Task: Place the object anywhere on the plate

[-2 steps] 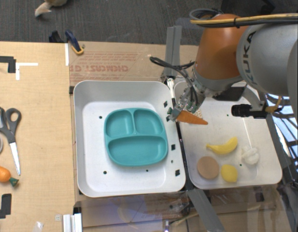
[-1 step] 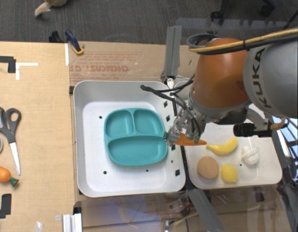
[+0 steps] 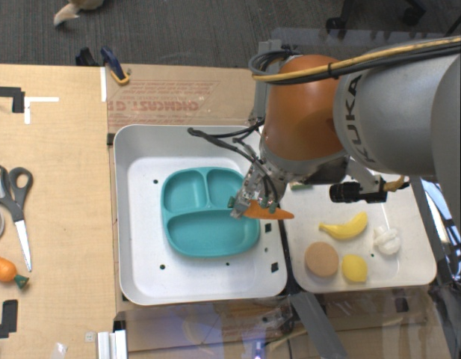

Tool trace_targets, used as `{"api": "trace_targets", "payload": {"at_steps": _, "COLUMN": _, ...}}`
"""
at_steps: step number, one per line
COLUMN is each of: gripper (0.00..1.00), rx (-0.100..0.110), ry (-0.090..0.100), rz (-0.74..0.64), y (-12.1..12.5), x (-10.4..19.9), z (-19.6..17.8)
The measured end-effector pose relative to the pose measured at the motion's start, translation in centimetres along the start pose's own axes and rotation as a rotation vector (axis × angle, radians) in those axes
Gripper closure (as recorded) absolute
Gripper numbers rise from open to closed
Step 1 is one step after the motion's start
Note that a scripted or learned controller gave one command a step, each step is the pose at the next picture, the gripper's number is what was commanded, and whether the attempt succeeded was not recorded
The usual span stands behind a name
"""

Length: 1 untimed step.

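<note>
A teal divided plate lies in the left white bin. My gripper hangs over the plate's right rim, shut on an orange toy carrot. The carrot lies level, its tip pointing right past the rim toward the gap between the bins. The arm's orange band and grey body hide the left bin's back right corner.
The right bin holds a yellow banana, a tan round piece, a yellow lemon and a white piece. On the bench at the left lie scissors and another carrot.
</note>
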<state>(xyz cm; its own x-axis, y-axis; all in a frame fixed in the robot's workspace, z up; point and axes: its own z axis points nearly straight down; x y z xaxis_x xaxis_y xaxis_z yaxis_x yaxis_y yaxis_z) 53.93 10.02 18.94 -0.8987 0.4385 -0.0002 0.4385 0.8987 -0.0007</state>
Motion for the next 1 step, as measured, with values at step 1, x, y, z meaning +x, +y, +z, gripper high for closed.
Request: {"api": "trace_targets", "payload": {"at_steps": 1, "gripper": 0.00, "rx": 0.000, "ry": -0.001, "rz": 0.001, "y": -0.02, "x": -0.03, "z": -0.02}}
